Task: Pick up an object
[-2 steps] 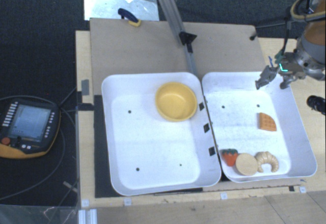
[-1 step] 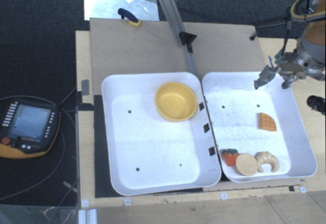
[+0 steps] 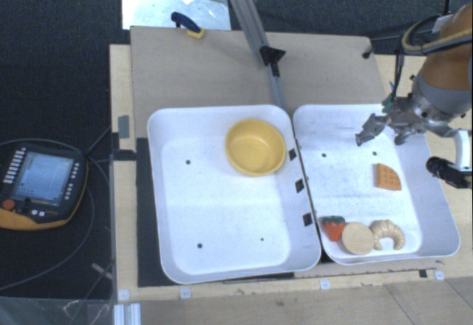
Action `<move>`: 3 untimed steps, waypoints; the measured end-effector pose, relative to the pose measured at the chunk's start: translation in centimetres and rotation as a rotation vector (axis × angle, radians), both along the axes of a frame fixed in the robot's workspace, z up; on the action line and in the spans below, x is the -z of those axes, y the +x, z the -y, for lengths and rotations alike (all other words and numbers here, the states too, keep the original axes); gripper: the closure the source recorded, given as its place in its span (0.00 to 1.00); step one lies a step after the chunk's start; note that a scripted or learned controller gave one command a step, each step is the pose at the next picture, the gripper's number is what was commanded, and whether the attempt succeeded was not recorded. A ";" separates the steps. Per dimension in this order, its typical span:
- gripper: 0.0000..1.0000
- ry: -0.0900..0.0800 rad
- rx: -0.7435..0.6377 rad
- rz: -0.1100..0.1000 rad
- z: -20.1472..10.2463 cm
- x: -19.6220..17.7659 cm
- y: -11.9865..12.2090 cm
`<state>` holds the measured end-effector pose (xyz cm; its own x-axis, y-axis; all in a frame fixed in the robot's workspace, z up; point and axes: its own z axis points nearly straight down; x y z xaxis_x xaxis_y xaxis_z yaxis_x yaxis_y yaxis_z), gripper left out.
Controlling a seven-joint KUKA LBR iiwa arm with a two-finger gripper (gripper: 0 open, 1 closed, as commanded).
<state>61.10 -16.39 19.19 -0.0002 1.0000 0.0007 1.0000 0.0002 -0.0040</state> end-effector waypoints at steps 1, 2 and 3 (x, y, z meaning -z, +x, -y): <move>0.00 0.000 0.000 0.002 0.1 4.2 -0.1; 0.00 0.000 0.000 0.000 0.1 10.3 0.2; 1.00 -0.001 0.000 0.006 0.1 9.0 0.4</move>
<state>61.47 -16.50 10.23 0.0000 1.0000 -0.0005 1.0000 0.0000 0.0025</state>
